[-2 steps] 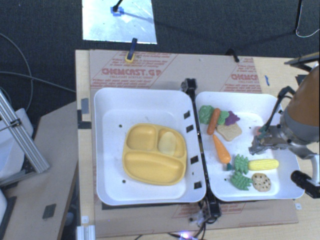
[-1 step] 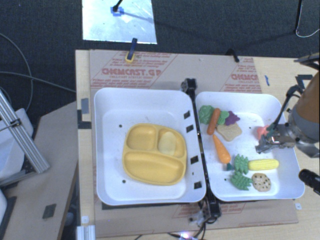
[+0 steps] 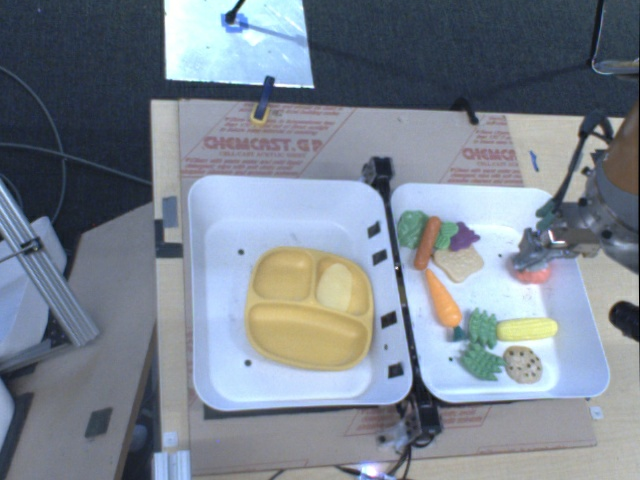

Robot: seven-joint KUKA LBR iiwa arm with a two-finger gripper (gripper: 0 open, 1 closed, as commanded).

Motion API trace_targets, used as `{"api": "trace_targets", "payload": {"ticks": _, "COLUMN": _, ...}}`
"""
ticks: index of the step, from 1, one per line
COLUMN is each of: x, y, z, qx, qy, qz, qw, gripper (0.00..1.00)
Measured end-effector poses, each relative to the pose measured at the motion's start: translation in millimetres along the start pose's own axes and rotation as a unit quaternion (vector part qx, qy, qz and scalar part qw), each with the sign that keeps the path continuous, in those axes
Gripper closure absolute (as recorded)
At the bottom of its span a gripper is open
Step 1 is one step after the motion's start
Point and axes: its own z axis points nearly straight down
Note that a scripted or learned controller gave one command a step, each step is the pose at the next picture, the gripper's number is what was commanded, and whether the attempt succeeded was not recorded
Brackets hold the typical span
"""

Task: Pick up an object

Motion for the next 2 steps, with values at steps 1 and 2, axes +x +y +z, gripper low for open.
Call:
{"api": "trace_targets", "payload": {"ticks": 1, "x": 90, "y": 17, "z": -46, "qx": 0.003, "qy": 0.001, "qz": -0.001, "qw": 1.0, "gripper": 1.0}}
{"api": "trace_targets", "payload": {"ticks": 2, "x": 112, "y": 12, "z": 134, "qx": 0.014, "qy": 0.0, "qz": 0.004, "qw": 0.9999, "gripper": 1.0}}
